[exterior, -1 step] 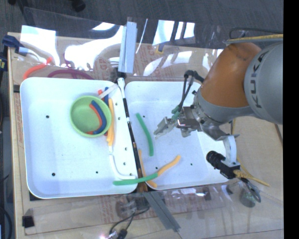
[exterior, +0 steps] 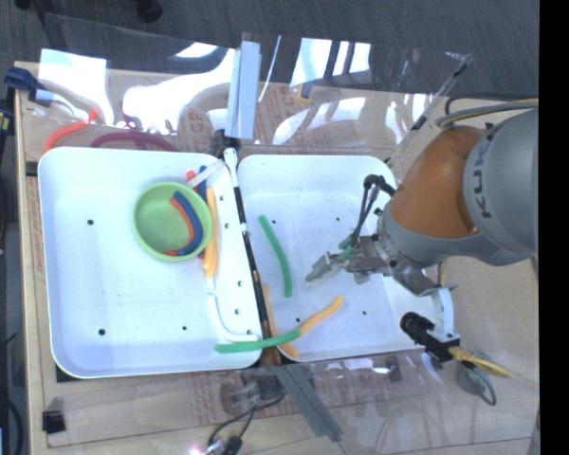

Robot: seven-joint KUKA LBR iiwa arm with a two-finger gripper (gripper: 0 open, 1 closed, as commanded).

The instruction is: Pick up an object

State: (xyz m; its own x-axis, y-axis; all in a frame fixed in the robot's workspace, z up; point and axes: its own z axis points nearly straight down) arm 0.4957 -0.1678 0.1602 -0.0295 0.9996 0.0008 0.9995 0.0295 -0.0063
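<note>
The gripper (exterior: 321,269) hangs over the right bin (exterior: 308,173), fingers slightly spread and pinching nothing. Just below-left of it lies the orange strip (exterior: 320,314), with the green strip (exterior: 277,254) further left. A clean grasp likely means straddling the orange strip squarely.

You see arm (exterior: 498,192): bulky rounded grey shell, smooth and slightly glossy. Broad orange band (exterior: 436,192) wraps section above wrist. Dark lettering on grey shell near right edge, cut off. Thin black cable (exterior: 368,202) loops beside wrist. Gripper (exterior: 334,263): small metal-grey assembly, slim pointed fingers, greenish spot near base. Finer detail too blurred for you to read.
</note>
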